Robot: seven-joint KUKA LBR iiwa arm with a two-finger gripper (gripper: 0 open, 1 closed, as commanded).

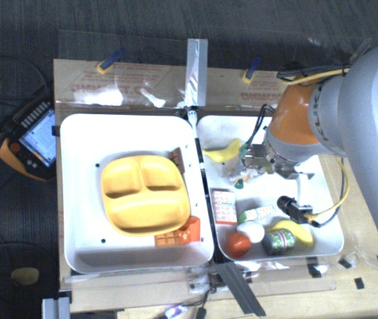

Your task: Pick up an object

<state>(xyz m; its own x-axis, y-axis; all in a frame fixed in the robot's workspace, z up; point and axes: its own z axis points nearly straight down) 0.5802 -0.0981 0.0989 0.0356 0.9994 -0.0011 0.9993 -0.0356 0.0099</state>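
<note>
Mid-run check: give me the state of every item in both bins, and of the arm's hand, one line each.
Yellow tray: flat, upright, in the left bin.
Orange block: beside the tray's lower right corner.
Banana: lying in the right bin, next to the hand.
Tomato: resting near the front wall.
Green can: on its side.
Hand: low in the right bin.

Both bins (69,178) are white. The left bin holds a yellow tray (145,193) and orange-brown blocks (179,234). The right bin holds a yellow banana (223,153), a red-and-white carton (224,206), a red tomato (238,245), a white ball (251,231) and a dark green can (279,242). The arm (348,111) is grey with an orange band (295,115). The tabletop (76,78) is tan.
</note>
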